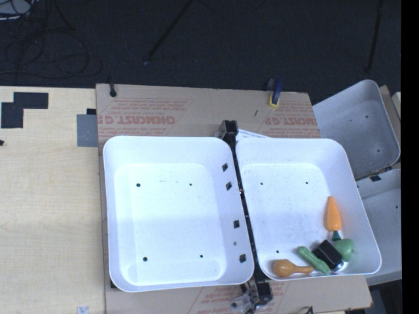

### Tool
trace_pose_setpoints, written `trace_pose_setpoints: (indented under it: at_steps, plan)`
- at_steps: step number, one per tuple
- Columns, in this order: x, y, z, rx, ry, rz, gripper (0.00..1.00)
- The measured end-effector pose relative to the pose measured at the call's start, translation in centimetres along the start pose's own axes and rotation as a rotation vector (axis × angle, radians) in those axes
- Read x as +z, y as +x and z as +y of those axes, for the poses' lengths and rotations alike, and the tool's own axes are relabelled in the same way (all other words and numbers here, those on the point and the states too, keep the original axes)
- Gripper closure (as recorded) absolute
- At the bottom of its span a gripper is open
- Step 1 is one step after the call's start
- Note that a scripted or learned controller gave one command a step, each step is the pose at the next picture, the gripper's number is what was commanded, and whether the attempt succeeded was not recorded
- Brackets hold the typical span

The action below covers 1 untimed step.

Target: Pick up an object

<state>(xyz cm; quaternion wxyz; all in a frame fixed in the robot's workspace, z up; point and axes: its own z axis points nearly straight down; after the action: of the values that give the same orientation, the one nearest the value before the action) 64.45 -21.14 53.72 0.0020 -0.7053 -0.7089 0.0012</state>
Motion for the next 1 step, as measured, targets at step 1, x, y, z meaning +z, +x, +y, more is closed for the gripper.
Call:
trace_pose_setpoints:
  at_steps: [1]
  plan:
    - [0.00,0.00,0.00,0.000,0.000,0.000,1.00]
